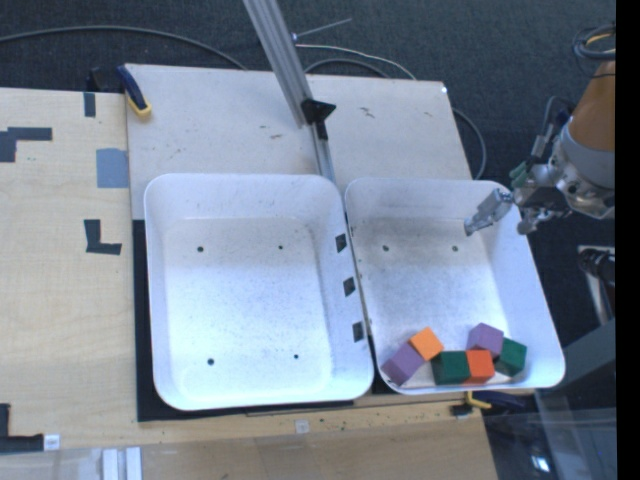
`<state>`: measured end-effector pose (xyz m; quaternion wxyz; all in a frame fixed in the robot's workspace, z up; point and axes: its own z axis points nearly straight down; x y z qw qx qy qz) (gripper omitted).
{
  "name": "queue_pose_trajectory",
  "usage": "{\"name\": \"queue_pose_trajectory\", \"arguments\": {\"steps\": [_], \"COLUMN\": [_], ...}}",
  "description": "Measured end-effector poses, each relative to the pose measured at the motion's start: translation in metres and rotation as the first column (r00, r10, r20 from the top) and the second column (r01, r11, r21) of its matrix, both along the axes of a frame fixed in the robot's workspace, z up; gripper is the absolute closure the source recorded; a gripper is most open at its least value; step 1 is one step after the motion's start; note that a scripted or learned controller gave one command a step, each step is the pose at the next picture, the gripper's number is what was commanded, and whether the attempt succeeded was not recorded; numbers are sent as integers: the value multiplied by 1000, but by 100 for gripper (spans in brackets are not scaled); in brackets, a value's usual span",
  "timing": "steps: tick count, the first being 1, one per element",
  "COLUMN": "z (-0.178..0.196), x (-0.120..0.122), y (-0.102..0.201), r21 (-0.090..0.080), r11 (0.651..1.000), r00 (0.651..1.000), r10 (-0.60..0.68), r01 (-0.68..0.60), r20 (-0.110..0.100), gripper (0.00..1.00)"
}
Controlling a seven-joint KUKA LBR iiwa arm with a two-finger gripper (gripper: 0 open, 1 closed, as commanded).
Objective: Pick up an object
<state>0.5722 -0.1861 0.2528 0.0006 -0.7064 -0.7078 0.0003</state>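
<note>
Camera view: small matte cubes (455,355), purple, orange and green, cluster in the speckled right bin (520,268). The claw (507,211) hangs apart and empty over the bin's far rim.

One fixed camera, high above the worktop (250,108), looking down at a slant — far enough back to take in both white bins (250,388) whole, side by side. Arm (590,158) entering from the right edge, dark floor (450,18) beyond.

right bin (520,268) floor mostly bare, blocks (455,356) clustered tight against its near wall
</note>
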Motion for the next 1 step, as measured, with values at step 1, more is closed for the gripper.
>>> {"name": "queue_pose_trajectory", "arguments": {"steps": [1], "z": [-134], "x": [9], "y": [-13], "r21": [0], "r11": [1000], "r00": [1000], "r10": [-1], "r01": [1], "r20": [-8], "gripper": [0]}}
